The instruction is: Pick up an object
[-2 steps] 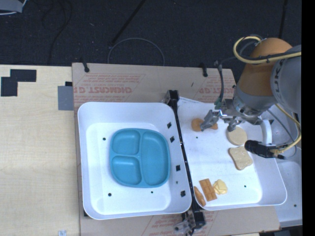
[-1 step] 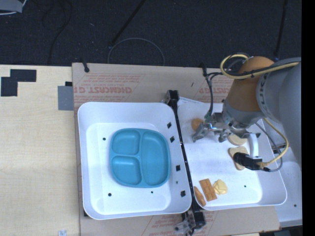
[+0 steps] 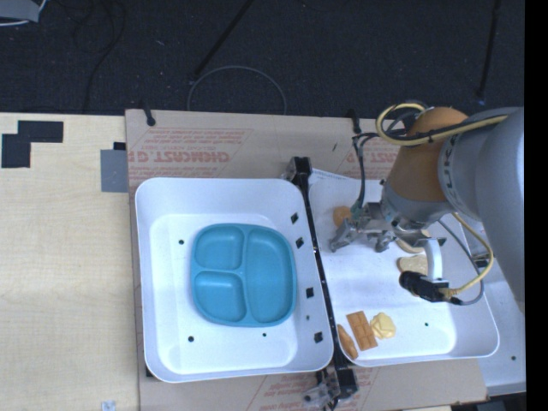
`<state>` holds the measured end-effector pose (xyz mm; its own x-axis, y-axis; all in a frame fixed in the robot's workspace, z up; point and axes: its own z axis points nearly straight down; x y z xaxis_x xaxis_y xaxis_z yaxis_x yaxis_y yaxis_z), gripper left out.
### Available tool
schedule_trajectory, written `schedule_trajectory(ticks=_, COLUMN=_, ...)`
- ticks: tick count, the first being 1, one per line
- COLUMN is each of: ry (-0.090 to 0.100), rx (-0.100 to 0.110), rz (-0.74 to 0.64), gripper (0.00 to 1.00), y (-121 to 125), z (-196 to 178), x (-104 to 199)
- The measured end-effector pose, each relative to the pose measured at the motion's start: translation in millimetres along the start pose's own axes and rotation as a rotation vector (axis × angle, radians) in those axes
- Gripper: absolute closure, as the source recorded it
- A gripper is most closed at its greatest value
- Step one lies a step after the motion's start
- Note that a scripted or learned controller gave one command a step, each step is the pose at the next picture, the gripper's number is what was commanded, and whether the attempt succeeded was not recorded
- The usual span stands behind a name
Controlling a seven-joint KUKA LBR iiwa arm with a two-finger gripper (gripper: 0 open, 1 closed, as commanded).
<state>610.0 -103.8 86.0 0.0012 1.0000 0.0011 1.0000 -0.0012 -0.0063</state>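
Hanging low over the right bin [image 3: 479, 336], near its back edge, the gripper [image 3: 364, 234] has its fingers spread with nothing between them. Small food bits [image 3: 368, 328] lie by the front edge. A blue plate [image 3: 242, 274] fills the left bin's [image 3: 163, 221] middle.

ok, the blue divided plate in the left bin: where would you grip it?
Grip the blue divided plate by its raised outer rim, likely the right edge nearest the gripper, coming straight down. It lies flat in the left bin, so only the rim or the dividers offer an edge.
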Motion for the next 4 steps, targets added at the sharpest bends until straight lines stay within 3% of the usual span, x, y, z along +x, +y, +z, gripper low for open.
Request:
schedule_trajectory(ticks=1, ry=0.0, rx=-0.001, rz=0.004, gripper=1.0, y=0, z=-11, x=-1)
schedule_trajectory(ticks=4, ry=-0.002, rx=-0.011, rz=-0.003, gripper=1.0, y=16, z=-170, x=14)
